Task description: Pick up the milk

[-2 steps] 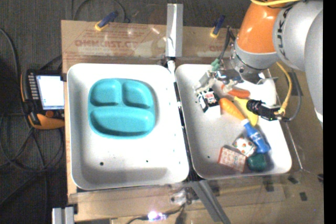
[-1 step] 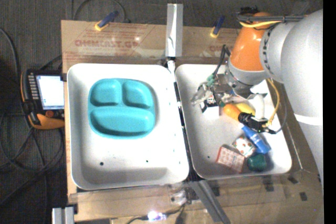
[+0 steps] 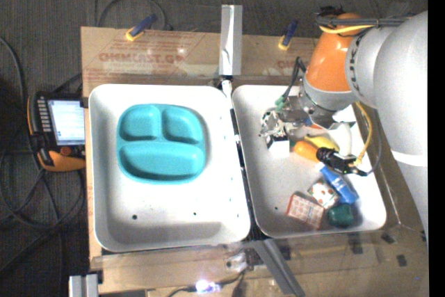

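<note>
My gripper (image 3: 277, 124) hangs low over the upper left part of the right bin (image 3: 264, 205), reaching in from the right under the orange band (image 3: 332, 60). A small white piece (image 3: 279, 145) lies just below it. A small red-and-white carton (image 3: 322, 193), which may be the milk, lies lower right of the gripper and well apart from it. A larger red patterned packet (image 3: 304, 209) lies beside the carton. I cannot tell which of these is the milk.
An orange item (image 3: 311, 148), a blue bottle (image 3: 340, 185), a dark green object (image 3: 341, 216) and a white object (image 3: 345, 133) crowd the bin's right side. A teal divided plate (image 3: 163, 142) sits in the left bin (image 3: 167, 219).
</note>
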Action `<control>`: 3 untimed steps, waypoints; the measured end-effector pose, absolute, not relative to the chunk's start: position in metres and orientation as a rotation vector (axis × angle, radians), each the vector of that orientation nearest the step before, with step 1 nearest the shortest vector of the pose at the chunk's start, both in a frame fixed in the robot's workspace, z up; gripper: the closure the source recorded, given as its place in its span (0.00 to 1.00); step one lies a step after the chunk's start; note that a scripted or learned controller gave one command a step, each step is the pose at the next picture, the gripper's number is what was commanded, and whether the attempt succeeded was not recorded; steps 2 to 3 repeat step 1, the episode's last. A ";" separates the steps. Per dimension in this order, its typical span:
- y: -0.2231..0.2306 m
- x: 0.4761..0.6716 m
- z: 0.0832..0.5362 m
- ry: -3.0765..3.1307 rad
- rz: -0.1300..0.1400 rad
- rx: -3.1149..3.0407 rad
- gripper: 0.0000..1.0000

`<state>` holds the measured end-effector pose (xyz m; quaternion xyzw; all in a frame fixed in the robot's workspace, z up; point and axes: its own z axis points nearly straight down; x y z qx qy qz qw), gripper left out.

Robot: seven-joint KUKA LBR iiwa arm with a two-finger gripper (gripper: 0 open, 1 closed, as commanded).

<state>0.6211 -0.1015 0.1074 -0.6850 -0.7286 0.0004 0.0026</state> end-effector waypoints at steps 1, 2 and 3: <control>-0.057 0.625 0.189 -2.068 0.005 -2.364 1.00; -0.057 0.625 0.189 -2.068 0.005 -2.364 1.00; -0.057 0.625 0.189 -2.068 0.005 -2.364 1.00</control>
